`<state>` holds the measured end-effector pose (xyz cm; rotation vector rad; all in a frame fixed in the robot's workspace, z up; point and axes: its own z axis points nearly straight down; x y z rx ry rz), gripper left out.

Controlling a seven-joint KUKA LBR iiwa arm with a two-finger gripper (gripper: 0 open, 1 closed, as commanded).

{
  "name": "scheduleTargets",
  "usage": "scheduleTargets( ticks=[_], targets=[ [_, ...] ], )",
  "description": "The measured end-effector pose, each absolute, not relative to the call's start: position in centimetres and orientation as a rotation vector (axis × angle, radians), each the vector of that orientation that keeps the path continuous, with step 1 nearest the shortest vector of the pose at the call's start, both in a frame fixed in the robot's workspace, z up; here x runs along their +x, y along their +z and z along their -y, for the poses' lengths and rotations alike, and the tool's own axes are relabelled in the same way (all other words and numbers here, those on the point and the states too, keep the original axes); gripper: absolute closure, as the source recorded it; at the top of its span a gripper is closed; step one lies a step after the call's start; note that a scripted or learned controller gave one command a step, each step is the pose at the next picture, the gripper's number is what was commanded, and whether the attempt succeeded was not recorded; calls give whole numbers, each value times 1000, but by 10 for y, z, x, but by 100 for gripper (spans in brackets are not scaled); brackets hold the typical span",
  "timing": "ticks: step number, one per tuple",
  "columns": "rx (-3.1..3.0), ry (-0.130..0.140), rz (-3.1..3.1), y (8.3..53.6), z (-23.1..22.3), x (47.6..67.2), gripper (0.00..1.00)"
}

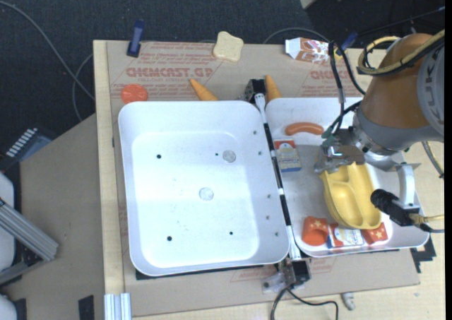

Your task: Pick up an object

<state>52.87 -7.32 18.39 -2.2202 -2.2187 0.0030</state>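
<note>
My gripper (332, 158) hangs low over the right bin (311, 108), just above the upper end of a yellow banana-like toy (349, 197). Left of the gripper stands a small carton (287, 157), and a red sausage (304, 128) lies towards the bin's back. A red tomato-like piece (315, 231) and a red and white packet (354, 237) rest at the bin's front edge. Nothing can be seen held in the gripper. The grey and orange arm (402, 92) covers the bin's right part.
The left bin (134, 170) holds two small round discs (228, 157) (205, 193). On the board behind the bins lie a bread piece (227, 45), a blue item (135, 38), an orange disc (133, 92), two carrots (203, 90) (272, 87) and a small carton (308, 49).
</note>
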Motion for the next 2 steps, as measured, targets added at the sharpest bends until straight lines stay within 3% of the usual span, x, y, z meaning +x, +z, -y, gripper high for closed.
scheduleTargets(
  ticks=[1,2],
  targets=[
    [-2221,1,2219,184,73,529,0],
    [-2223,-1,2223,98,96,539,0]
  ],
)
